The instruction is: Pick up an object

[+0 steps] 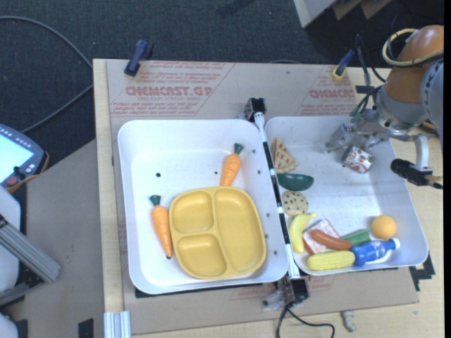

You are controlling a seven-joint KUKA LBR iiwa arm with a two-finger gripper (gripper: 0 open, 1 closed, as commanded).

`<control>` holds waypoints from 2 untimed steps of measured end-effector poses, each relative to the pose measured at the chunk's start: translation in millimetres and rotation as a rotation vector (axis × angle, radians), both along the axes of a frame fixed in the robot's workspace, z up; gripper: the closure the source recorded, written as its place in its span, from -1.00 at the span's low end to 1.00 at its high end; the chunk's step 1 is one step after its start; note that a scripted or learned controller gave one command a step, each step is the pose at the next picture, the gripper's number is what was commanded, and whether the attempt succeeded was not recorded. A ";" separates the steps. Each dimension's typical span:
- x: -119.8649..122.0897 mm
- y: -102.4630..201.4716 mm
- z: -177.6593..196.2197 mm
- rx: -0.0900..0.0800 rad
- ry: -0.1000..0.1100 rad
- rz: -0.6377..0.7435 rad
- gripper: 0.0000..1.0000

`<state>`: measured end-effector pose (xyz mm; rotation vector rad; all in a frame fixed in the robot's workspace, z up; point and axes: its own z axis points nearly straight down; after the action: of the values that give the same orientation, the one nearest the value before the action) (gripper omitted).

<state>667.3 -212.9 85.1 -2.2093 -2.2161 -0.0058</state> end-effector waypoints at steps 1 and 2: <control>0.5 -2.4 0.3 0.005 0.002 0.001 -1.00; 0.5 -2.5 0.3 0.004 0.002 0.002 -1.00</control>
<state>667.8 -215.3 85.4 -2.2036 -2.2154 -0.0086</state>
